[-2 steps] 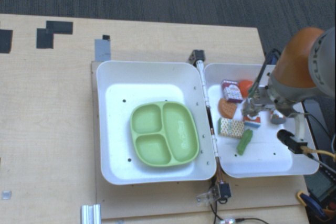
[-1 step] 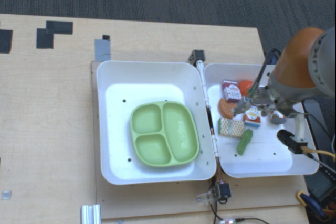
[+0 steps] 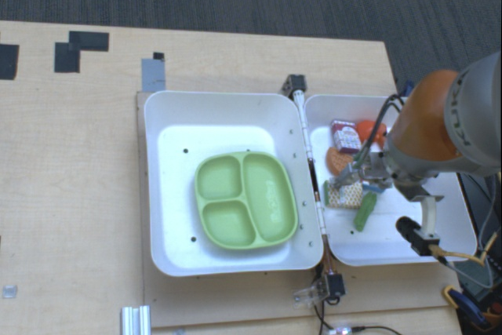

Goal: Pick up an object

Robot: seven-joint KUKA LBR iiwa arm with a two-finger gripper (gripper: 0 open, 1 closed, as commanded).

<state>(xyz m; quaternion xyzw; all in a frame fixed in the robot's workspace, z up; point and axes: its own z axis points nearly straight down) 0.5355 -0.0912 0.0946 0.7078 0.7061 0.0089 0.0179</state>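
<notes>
The right bin holds several small things at its left side. A maroon packet and an orange piece lie toward the back. In front of them are a round orange-brown item, a pale checkered item and a green pickle-shaped piece. My gripper hangs low over the checkered item, between the round item and the green piece. The arm's orange band covers the bin's right half. I see nothing lifted off the bin floor.
The left bin holds a light green three-compartment plate. A ridge separates the two bins. Beyond the bins lies wooden bench top, with dark markers at the back left.
</notes>
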